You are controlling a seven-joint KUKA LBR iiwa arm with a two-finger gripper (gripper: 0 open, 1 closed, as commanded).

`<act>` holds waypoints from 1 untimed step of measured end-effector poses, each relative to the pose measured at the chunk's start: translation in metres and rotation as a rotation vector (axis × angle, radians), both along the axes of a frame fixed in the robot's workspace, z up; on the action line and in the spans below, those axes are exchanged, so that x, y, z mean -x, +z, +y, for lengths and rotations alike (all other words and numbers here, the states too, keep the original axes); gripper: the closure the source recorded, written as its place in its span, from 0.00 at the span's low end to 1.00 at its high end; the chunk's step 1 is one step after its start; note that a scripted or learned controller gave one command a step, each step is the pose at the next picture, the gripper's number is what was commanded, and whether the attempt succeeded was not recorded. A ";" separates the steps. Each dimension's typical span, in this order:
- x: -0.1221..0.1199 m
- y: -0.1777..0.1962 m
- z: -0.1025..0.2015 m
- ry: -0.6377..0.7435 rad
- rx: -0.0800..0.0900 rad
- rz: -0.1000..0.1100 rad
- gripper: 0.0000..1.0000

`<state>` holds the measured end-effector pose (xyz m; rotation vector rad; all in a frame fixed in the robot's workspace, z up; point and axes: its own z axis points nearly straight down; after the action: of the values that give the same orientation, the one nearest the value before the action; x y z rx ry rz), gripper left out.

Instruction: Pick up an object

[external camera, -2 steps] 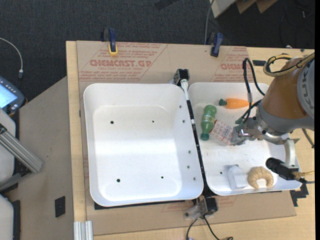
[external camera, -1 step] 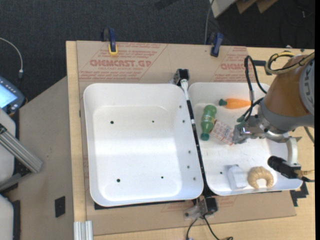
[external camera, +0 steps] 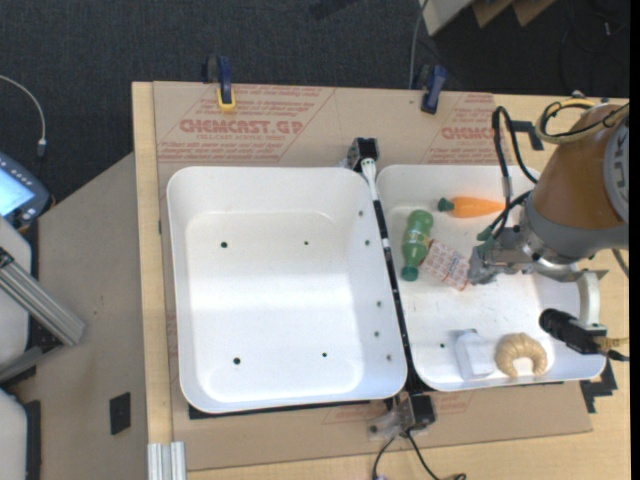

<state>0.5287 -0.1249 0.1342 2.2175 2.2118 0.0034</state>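
Packet (external camera: pixel 447 265) seemingly touching end effector (external camera: pixel 484 265)

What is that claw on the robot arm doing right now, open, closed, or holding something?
Gripper: cannot be told; it is down in the right bin beside a small packet.

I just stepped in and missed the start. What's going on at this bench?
A grey and orange robot arm reaches into the right bin, its hand low beside a small red-and-white packet. A green bottle, a toy carrot, a croissant and a pale block also lie in that bin. I can't tell whether the hand has hold of anything yet. The left bin sits beside it.
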 end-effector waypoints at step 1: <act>0.000 0.010 0.000 0.000 0.001 -0.001 1.00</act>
<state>0.5290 -0.1250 0.1440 2.2168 2.2104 0.0041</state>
